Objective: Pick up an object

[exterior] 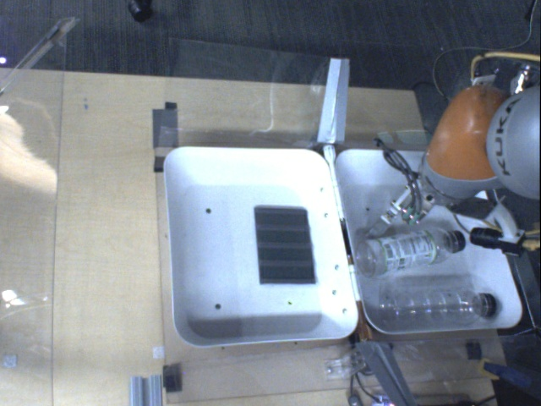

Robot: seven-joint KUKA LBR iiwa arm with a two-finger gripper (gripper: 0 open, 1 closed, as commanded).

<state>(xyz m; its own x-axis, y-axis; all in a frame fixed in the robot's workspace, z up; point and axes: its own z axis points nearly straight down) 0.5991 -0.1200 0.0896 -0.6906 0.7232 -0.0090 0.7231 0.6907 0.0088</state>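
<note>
Tool above clear bottle — apart.

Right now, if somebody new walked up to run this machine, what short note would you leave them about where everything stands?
Gripper: low over the right bin, just above the upper clear bottle. Whether its fingers are open or shut cannot be told from this view, and nothing is seen between them.
Things: two clear plastic bottles lie on their sides in the right bin, the upper one near the middle, the lower bottle along the near edge. A dark ribbed rectangular block lies flat in the left bin.
Done: nothing lifted yet.
Left: grasp one object and raise it out of its bin.
</note>
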